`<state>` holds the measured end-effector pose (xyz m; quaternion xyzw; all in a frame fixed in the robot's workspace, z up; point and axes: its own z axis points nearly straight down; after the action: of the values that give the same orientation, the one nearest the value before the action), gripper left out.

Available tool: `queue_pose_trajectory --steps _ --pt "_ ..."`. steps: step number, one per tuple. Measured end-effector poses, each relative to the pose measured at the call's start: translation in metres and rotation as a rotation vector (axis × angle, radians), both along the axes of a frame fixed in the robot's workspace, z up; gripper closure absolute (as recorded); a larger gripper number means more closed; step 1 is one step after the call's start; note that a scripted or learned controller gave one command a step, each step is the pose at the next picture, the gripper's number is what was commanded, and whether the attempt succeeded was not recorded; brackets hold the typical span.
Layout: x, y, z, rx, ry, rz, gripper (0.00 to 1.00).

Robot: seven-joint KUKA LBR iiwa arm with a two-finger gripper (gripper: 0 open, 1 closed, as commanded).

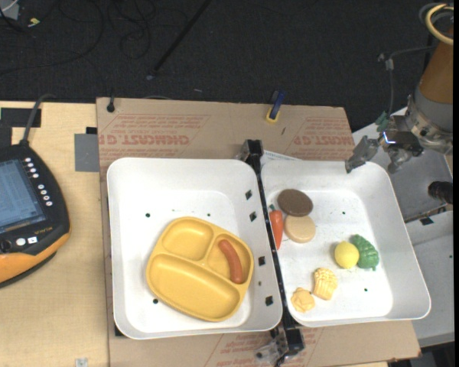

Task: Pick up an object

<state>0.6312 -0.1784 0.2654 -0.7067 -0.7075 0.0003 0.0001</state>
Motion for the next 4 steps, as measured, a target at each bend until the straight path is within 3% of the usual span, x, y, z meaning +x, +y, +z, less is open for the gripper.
queue_pose_trajectory --steps 1,2,3,4 --pt "-0.091 -0.005 -0.18 0.005 0.015 -0.003 0.0" --pt "-0.143 0.047 -0.178 0.003 0.003 -0.003 0.0" --pt "-0.141 0.044 -0.167 0.004 0.003 -0.011 1.0" --pt "-0.142 0.042 -0.158 0.005 0.006 -0.018 1.0"
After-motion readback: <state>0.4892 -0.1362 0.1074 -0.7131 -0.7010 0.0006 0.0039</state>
